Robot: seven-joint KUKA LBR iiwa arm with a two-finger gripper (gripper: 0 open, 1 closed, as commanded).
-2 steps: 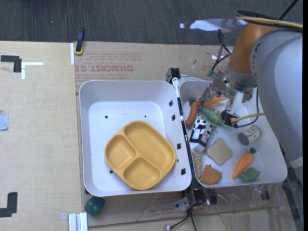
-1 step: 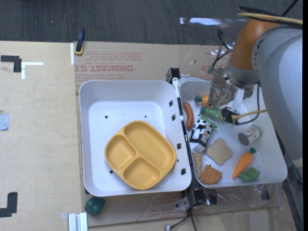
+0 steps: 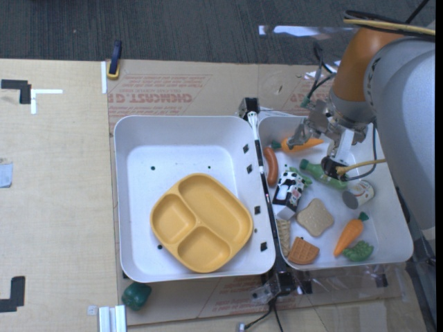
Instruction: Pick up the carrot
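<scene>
My gripper [image 3: 313, 138] over the right bin's [image 3: 398, 216] far end, carrying an orange carrot-like piece.

Fingers closed on that orange piece [image 3: 303, 144], probably a carrot, view soft there. Another carrot [image 3: 349, 235] with green top lies near the bin's near right corner, beside a green broccoli [image 3: 358, 252]. Toast slice [image 3: 315, 217], sausage [image 3: 270, 164], cow-print carton [image 3: 289, 187] in same bin. Yellow divided plate [image 3: 201, 221] sits in left bin [image 3: 131, 178].

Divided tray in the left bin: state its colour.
The divided tray is plain yellow, seen in the camera view.
</scene>
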